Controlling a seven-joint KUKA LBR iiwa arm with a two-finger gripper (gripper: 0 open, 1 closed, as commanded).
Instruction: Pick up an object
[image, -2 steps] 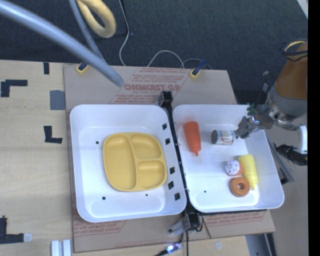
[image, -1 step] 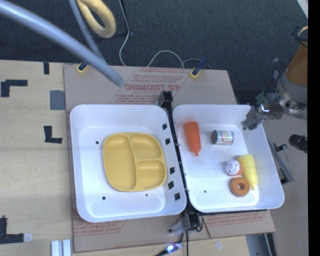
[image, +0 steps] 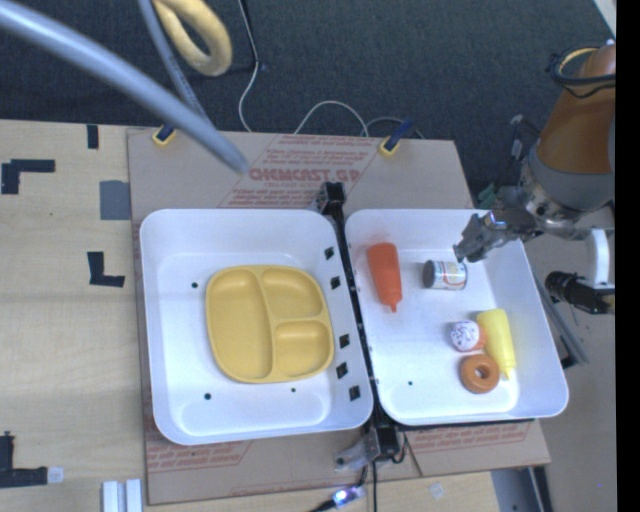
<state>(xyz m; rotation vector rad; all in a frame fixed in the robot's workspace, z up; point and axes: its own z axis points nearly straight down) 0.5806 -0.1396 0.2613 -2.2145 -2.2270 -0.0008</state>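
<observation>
Here, two white bins sit side by side on the table: the left bin (image: 165, 330) and the right bin (image: 535, 395), which serves as the landmark. The left bin holds one yellow divided plate (image: 268, 323). Inside the right bin lie five things: one orange-red bottle (image: 384, 274), one small can (image: 445, 274), one white ball with dots (image: 463, 336), one yellow bottle (image: 498, 340) and one orange ring (image: 481, 373).

The orange-red bottle lies flat near the right bin's left wall, its long axis running from the far side toward the near side, with the narrow tip toward the near side. The small can lies on its side in the far middle of the right bin, its long axis running across the bin. The yellow bottle lies near the right wall, lengthwise far to near, with the ring touching its near end and the ball just beside it.

The claw (image: 476, 240) hangs over the far right part of the right bin, just beside the can's right end and slightly beyond it. Whether it is spread or closed cannot be told, and nothing is seen in its grip.
</observation>
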